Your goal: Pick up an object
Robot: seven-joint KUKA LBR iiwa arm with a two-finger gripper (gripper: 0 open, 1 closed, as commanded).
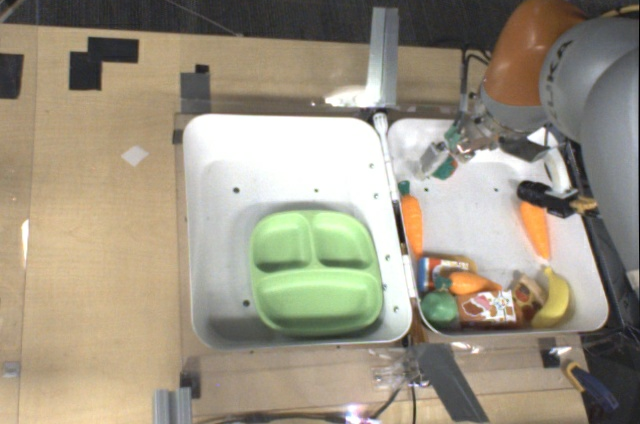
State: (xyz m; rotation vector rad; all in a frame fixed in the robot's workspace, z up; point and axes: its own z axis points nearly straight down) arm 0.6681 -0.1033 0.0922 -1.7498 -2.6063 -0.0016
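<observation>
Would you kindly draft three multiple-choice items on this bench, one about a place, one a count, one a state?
1. Where does the green tray lie?
A. left bin
B. right bin
C. bare bench

2. How many carrots lie in the right bin?
A. one
B. two
C. four

3. How does the pincer stand?
A. over the right bin's far left corner, nothing seen between its tips
C. over the tray
B. carrying a banana

Answers:
1 A, the tray sits inside the left bin.
2 B, one carrot lies by the divider and another near the right wall.
3 A, it hangs over that corner, and the banana lies in the bin.
</observation>
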